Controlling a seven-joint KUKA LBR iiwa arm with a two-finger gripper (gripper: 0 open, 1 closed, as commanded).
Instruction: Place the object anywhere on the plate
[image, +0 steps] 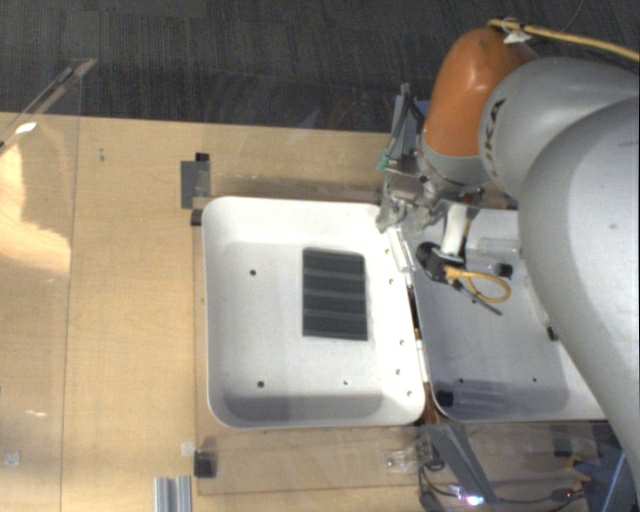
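- Bench (120, 300): pale wood top that carries both bins.
- Arm (580, 200): grey, with an orange band. It reaches in from the right and hides much of the right bin.
- Left bin (230, 330): shallow and white, with rounded walls. It holds the slab.
- Right bin (500, 350): shallow and white. Its floor is partly under the arm.
- Ribbed slab (335, 293): dark grey and rectangular, lying flat in the middle of the left bin, apart from every wall.
  - It is the one loose thing to be made out. Whether it is the object or the plate, I cannot tell.
  - Judged stiff, light and not fragile.
  - It sits low, so a pinch from above has little to bite on. The best hold is likely across the short width, at the long edges.
  - Nothing crowds it.
- Gripper (395, 218): over the dividing walls at the bins' far end, well apart from the slab. Whether it grips anything cannot be told.
- Black clamp (197, 178): at the left bin's far outer corner, out of the way.
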